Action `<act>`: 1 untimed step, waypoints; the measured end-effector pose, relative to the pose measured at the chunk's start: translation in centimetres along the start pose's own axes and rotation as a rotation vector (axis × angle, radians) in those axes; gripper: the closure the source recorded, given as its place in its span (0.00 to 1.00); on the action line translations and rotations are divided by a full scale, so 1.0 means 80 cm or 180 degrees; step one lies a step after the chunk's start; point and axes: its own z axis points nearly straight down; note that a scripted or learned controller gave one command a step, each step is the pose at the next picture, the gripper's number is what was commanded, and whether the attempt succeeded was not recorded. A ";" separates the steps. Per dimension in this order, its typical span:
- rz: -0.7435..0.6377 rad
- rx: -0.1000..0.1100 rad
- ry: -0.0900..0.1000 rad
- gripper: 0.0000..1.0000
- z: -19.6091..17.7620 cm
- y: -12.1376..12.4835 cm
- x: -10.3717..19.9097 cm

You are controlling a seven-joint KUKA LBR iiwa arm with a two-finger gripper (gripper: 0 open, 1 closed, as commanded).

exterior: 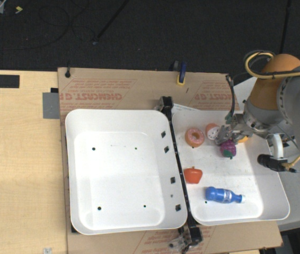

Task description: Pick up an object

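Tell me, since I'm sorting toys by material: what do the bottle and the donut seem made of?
Bottle: probably glossy plastic, blue body with pale highlights and a lighter cap end.
Donut: looks like matte plastic or rubber, with flat pink-orange colour; the picture is too coarse to tell which.

Red print runs across the cardboard sheet point(119, 91) under the bins, upside down toward the camera; the letters are too blurred to read with confidence. More red print at its near edge point(158, 241) is illegible too.
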 end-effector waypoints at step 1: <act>-0.0009 -0.0058 0.0006 1.00 -0.052 0.005 0.110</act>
